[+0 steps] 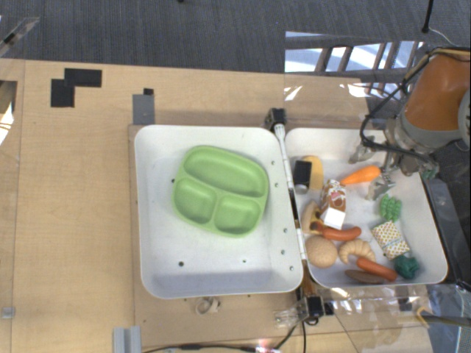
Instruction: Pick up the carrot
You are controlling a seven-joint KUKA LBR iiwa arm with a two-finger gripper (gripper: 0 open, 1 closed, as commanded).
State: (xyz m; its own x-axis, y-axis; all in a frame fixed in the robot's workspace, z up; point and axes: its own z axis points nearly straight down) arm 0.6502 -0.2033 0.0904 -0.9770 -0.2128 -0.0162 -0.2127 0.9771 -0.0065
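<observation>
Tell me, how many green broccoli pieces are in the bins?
2, both in the right bin: one light broccoli near the right wall under the claw, one darker broccoli in the front right corner. More may hide beneath the pile.

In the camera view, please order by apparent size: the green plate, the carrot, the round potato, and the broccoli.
1. green plate, by far the largest.
2. carrot.
3. round potato and broccoli look alike in size; I cannot rank them.

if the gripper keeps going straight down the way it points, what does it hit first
Most likely the carrot: the gripper hangs right beside its thick end in the right bin. Depth is unclear, so it could land on the bin floor just next to it.
</observation>
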